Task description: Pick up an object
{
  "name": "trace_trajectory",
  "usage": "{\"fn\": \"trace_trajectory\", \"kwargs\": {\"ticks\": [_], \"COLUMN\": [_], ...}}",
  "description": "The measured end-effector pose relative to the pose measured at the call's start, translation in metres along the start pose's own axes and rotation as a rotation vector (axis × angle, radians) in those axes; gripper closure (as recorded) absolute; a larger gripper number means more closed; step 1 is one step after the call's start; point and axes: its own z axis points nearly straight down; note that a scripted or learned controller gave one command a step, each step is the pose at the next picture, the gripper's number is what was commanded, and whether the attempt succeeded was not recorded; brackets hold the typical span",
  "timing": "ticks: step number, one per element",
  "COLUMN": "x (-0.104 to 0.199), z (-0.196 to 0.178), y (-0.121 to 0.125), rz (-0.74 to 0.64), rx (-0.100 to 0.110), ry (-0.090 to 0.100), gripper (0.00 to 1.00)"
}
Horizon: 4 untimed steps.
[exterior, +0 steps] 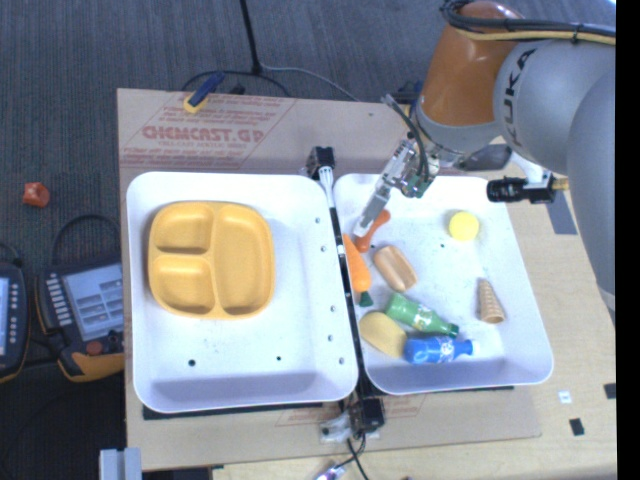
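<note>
Grey gripper (377,206) over right bin (520,268), jaw state unclear, above carrot (357,266), yellow plate (211,258) in left bin (140,298)

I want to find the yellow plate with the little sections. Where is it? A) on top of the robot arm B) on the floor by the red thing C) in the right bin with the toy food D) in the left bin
D: the yellow divided plate lies in the left bin, while the carrot and green bottle are in the right bin.
</note>
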Motion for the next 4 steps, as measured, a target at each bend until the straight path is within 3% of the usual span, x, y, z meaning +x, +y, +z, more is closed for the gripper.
{"fn": "trace_trajectory", "kwargs": {"ticks": [1,2,3,4], "x": [0.083,0.156,0.092,0.155], "z": [0.001,0.001,0.001,0.000], "y": [0.006,-0.001,0.039,0.031], "rz": [-0.099,-0.113,-0.291,-0.523], "rx": [0.001,0.002,0.001,0.000], "ry": [0.004,0.005,0.002,0.003], "gripper": [0.00,0.00,0.00,0.00]}}
